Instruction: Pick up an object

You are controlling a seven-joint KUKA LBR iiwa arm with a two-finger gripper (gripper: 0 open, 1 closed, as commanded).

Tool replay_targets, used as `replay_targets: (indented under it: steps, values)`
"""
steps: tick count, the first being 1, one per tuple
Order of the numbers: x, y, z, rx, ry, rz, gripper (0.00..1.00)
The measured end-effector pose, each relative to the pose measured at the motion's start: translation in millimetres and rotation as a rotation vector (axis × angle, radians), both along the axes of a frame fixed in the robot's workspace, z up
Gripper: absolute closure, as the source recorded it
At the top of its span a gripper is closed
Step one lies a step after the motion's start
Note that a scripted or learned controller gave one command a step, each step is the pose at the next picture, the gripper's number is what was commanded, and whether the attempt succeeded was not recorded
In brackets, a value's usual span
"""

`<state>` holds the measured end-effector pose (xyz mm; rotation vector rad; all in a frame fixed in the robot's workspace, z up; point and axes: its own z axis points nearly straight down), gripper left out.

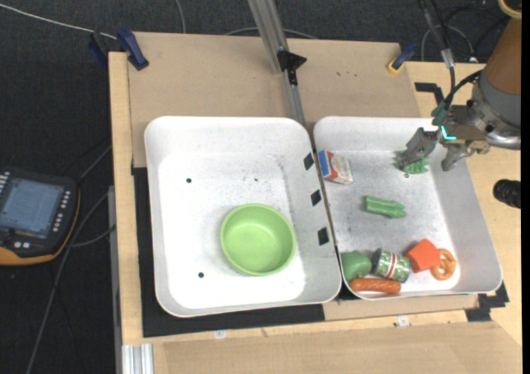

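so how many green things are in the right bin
4, maybe more hidden in the pile. One small green piece at the gripper near the far wall, a green block mid-bin, a green lump and a green-labelled can at the near edge.

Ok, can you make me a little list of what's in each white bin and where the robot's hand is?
left bin: one green bowl
right bin: small red and white carton near the divider; green pickle-shaped piece in the middle; along the front edge a green lump, a small can, a sausage, an orange block, a pretzel
gripper: over the back of the right bin, fingers spread
by the gripper: small green thing, beside one fingertip, not clearly held
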<state>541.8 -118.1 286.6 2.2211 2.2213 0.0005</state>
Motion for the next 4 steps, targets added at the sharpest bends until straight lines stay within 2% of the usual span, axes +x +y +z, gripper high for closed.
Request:
replay_targets:
  steps: [1, 4]
  values:
    - [0, 0, 0, 0.000, 0.000, 0.000, 0.00]
    - [-19, 6, -148, 0.000, 0.004, 0.000, 0.00]
